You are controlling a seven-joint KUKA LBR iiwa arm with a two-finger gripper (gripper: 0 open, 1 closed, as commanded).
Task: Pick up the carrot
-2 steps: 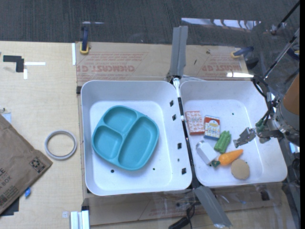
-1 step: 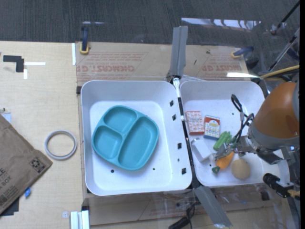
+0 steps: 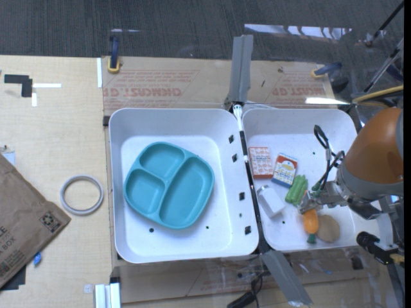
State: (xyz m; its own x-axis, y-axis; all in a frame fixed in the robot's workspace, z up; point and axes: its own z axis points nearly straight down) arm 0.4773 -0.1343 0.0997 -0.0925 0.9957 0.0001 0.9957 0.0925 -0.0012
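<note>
The jaws (image 3: pixel 313 205) hang just above the carrot (image 3: pixel 311 224) in the right bin (image 3: pixel 282 117); whether they are open or closed cannot be told.

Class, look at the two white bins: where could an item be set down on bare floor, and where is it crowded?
Right bin: its far strip, beyond the two small cartons, is bare. Left bin: only margins around the blue divided plate. Crowded: the right bin's near half, where the carrot, green item, white block, tan piece and gripper cluster.
</note>
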